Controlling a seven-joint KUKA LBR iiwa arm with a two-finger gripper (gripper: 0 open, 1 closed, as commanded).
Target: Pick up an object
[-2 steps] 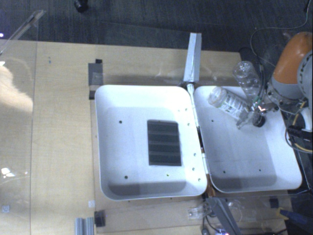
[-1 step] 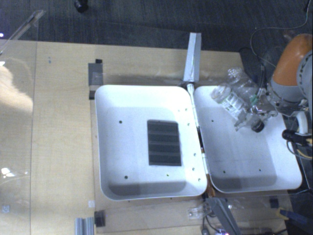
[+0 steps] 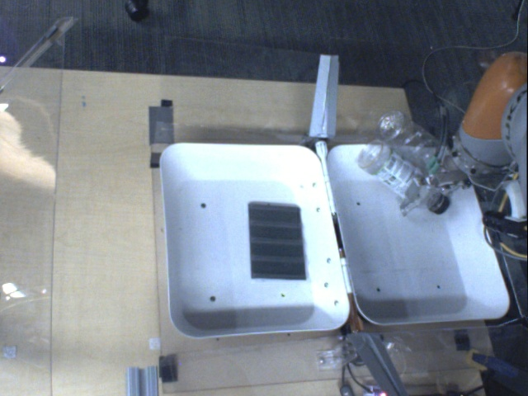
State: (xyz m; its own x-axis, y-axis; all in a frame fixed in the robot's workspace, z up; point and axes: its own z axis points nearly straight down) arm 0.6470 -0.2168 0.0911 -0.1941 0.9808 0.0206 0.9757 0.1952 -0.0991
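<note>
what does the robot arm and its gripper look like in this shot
The arm comes in at the right edge of the camera view: a rounded orange band sits above a pale grey wrist section. Thin dark cables loop around it and trail down toward the bench edge. The gripper looks built of clear, glassy parts with a small dark round piece near its lower end; its detail is blurred.

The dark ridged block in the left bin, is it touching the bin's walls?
Apart. The camera view shows the dark block mid-floor, bare white around it up to the left bin walls.

Dark ribbed rectangular block [image 3: 276, 240], lying flat, middle of left bin [image 3: 186, 221]
</note>
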